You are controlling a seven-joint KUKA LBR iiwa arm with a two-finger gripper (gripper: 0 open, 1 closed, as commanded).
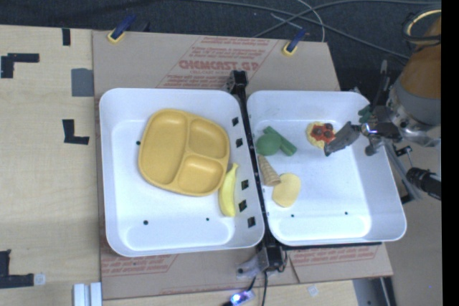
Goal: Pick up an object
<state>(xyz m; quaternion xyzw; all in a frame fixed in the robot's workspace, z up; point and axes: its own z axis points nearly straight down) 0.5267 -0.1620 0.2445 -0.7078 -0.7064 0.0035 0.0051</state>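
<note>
Worktop: pale wood with black marks, a cardboard sheet clipped on it under two white bins; dark carpet and cables lie beyond.
Hard to make out: the arm is cut off at the right edge, so little but its orange band and grey wrist shows; the end effector is dark and blurred, with one finger slanting down-left and the other too unclear to tell apart from the mount. Whether the fingers stand apart or together I cannot tell.
End effector position: over the right bin's upper right part, just beside the small red and yellow toy; contact cannot be judged.
Left bin: a yellow divided plate with three compartments, and a banana lying along the plate's lower right edge, near the divider.
Right bin: the red and yellow toy near the top, a green piece at left, a tan cone below it, and a pale yellow piece touching the cone's lower end.
</note>
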